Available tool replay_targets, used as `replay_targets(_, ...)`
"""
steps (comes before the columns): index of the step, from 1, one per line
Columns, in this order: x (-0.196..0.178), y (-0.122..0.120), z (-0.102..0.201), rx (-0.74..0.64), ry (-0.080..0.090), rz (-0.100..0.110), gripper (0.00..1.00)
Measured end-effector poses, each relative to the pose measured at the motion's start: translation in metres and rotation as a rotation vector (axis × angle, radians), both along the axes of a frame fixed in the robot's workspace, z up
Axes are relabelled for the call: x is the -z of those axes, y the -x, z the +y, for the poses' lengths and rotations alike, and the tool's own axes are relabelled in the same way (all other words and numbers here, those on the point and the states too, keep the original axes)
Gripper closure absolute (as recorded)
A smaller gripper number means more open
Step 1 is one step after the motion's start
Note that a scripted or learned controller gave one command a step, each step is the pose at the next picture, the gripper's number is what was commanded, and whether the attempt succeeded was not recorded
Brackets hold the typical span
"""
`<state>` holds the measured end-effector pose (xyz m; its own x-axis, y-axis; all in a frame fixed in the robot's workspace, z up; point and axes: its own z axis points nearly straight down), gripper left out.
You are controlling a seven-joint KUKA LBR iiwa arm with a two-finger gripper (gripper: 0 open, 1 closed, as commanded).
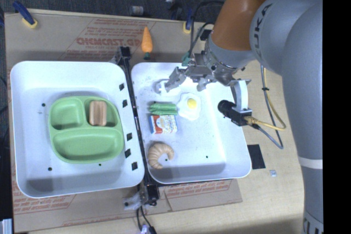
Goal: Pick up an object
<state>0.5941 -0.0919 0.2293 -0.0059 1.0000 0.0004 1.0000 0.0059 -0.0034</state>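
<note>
So the gripper (188,78) is hanging over the back part of the right bin (230,167), fingers spread apart and nothing between them as far as I can see. It looks high up, not down among the stuff yet, and my guess is it's parked there to line up over something before dropping.

Closest thing to it is the fried egg toy (190,107), sitting just below the fingers in the picture, pretty much straight toward the camera from them. Right next to the egg on its left is a green piece (163,108), maybe a bean pod or similar, lying flat. Just under that is a small carton (164,124) with red and blue print, on its side. Further toward the front wall of the bin there's a croissant (159,154), well apart from the gripper.

Since the task is just "grab an object", any of those four counts, but the egg seems the likely pick given where the fingers hover. It's flat though, so could be a tricky pinch.

Over in the left bin (22,118) there's a green divided tray (85,129) with a brown bread-like block (98,113) in one compartment. A little orange carrot (147,41) sits outside on the cardboard (71,35) behind the bins.
</note>
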Motion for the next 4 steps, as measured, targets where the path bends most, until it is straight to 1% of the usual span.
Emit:
replay_targets(1,-0.011,-0.001,0.001,-0.005,0.0,0.001,1.0)
replay_targets(2,-0.01,-0.001,0.0,-0.005,0.0,0.001,0.0)
replay_targets(3,-0.02,0.03,-0.047,0.001,0.001,0.0,0.0)
replay_targets(4,0.134,0.022,-0.042,0.001,0.001,-0.007,0.0)
